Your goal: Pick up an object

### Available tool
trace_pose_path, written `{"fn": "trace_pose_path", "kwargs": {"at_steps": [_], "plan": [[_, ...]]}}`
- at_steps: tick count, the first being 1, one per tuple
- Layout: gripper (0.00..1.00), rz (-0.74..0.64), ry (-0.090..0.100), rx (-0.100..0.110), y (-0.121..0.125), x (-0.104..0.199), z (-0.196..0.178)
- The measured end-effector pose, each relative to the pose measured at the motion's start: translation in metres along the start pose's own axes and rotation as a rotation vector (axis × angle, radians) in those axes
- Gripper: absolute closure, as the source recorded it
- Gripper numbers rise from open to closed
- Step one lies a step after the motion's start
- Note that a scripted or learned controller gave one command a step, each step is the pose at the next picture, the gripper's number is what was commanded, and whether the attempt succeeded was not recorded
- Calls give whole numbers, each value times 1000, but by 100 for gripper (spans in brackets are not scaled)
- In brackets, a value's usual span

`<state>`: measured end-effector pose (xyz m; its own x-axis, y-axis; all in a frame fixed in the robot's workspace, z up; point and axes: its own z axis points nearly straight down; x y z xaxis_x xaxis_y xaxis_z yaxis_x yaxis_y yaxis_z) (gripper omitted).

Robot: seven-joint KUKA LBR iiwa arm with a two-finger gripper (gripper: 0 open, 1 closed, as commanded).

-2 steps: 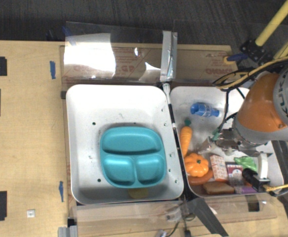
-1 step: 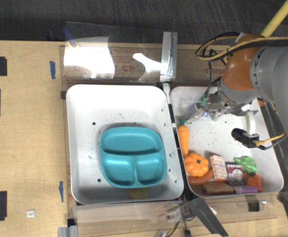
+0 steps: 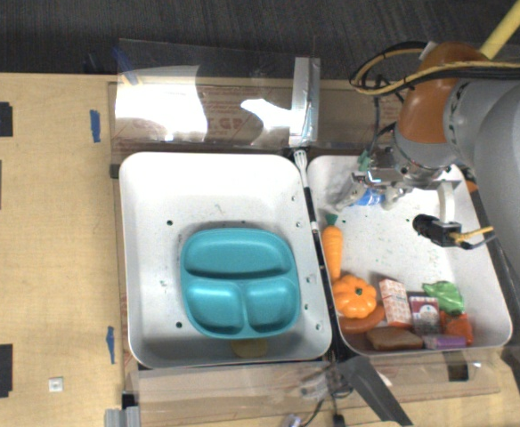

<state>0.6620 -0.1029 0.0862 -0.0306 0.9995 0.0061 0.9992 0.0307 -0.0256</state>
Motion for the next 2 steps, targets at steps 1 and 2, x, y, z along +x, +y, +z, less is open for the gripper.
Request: {"fn": "trace_pose_path", "kwargs": {"at_steps": [1, 2], "plan": [[100, 0, -2, 3, -1, -1, -9], [100, -14, -7, -38, 2, 42, -104]]}}
